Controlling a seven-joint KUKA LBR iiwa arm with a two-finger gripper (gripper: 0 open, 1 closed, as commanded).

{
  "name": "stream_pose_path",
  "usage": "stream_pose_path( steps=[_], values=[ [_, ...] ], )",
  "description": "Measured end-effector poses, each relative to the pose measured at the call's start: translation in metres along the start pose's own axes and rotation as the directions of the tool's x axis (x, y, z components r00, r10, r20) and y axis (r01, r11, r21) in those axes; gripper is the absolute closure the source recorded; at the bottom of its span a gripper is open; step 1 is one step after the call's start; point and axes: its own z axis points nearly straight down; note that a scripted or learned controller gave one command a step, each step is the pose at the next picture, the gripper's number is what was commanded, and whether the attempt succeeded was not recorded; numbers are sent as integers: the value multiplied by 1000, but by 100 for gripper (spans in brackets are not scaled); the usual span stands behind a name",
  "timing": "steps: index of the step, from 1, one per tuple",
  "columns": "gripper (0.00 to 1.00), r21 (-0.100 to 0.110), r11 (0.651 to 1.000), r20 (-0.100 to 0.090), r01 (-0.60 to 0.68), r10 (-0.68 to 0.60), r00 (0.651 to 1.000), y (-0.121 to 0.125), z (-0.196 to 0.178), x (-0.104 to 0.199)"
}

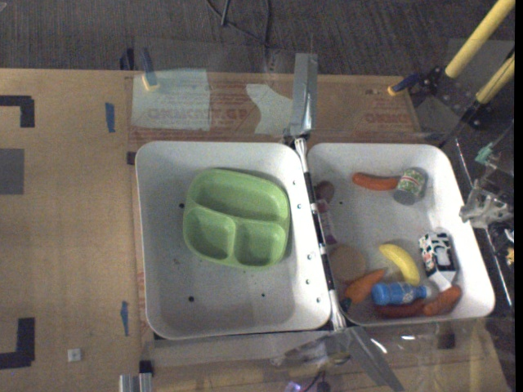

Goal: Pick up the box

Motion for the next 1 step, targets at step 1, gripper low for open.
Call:
stream_pose_path(
  steps=[1],
  values=[
    [100,-5,1000,-4,11,-11,1000,-39,152,72]
  ],
)
